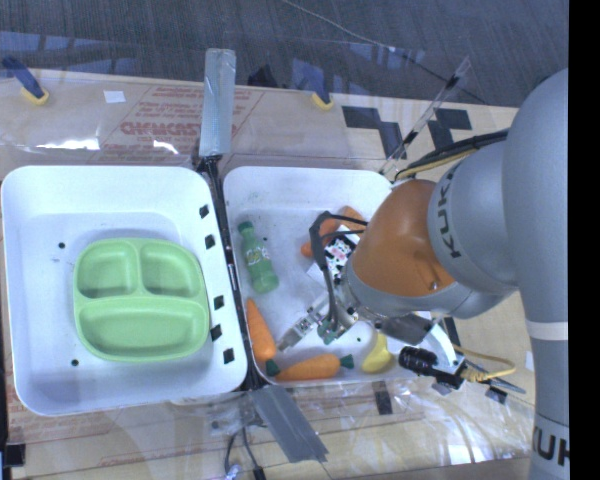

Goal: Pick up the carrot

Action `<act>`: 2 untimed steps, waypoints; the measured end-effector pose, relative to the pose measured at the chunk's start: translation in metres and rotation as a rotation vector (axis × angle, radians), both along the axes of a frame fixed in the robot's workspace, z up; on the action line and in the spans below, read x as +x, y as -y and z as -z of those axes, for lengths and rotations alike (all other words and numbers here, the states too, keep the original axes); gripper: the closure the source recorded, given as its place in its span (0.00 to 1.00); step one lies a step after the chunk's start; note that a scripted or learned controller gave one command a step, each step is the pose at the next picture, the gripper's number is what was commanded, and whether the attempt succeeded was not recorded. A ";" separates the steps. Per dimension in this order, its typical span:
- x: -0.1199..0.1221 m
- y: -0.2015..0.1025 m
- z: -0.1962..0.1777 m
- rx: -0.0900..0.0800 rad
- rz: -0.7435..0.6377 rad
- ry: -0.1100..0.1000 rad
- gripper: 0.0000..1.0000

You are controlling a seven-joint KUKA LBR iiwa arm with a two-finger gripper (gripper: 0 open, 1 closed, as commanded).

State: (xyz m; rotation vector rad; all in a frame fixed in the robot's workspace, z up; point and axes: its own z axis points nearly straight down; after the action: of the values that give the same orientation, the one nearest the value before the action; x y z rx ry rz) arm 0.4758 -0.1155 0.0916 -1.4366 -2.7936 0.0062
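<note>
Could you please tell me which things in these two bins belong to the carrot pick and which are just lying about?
Belongs to the job:
- carrot by the right bin's left wall
- carrot along its near wall
- gripper, low over the right bin

Just lying about:
- green bottle
- yellow item
- green divided plate in the left bin

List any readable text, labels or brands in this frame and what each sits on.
"KU": dark letters on the arm's orange band, the rest cut off by the grey shell.
Red printing on the clear sheet behind the left bin: several lines, too blurred to read.
Label on the green bottle: too small to read.
Black-and-white tag by the wrist: unreadable.
</note>
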 end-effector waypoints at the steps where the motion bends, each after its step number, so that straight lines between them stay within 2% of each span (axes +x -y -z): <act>1: 0.000 -0.008 -0.001 -0.008 0.320 0.008 0.00; 2: 0.009 -0.012 0.000 0.001 0.657 0.003 0.00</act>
State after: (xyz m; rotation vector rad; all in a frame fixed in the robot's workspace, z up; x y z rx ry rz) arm 0.4852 -0.1033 0.0919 -2.2617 -2.1816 0.0028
